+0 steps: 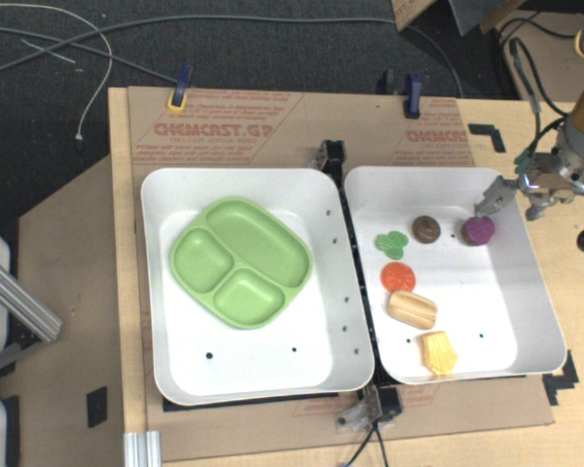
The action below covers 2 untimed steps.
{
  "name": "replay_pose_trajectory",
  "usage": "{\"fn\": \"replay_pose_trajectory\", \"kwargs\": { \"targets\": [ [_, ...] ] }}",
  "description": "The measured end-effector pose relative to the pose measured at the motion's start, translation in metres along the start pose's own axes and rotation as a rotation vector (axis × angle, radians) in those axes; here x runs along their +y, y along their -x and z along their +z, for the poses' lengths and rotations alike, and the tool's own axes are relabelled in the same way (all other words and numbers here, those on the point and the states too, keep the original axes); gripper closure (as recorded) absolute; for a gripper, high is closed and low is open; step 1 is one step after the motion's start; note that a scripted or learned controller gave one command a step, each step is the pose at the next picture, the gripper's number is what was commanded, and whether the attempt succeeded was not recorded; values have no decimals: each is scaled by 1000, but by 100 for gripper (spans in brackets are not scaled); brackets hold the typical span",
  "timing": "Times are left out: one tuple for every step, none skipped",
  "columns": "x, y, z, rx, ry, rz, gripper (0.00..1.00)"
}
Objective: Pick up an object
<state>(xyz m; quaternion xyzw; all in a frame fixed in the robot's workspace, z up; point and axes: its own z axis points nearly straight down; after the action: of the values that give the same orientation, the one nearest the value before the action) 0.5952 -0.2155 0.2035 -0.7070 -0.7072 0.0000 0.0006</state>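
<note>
Purple ball (479,230) lay in the right bin (526,300), just below and beside the fingers (514,195), and looked the likeliest thing to be picked, though the task named none in particular. The gripper hung over the bin's far right corner; one grey finger slanted down toward the ball, the other sat apart from it, so they stood spread with nothing between them. Nothing had been lifted: every object rested on the bin floor. Farther from the fingers lay a brown ball (426,229), a green piece (392,243), a red disc (399,277), a tan roll (412,309) and a yellow block (438,351). A green tray (240,261) sat in the left bin (175,358), well away. By my judgement, the descent, closing and lift all remained.
</note>
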Motion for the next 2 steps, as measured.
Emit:
{"fn": "replay_pose_trajectory", "kwargs": {
  "targets": [
    [0, 0, 0, 0, 0, 0, 0],
    [-9, 0, 48, 0, 0, 0, 0]
  ]
}}
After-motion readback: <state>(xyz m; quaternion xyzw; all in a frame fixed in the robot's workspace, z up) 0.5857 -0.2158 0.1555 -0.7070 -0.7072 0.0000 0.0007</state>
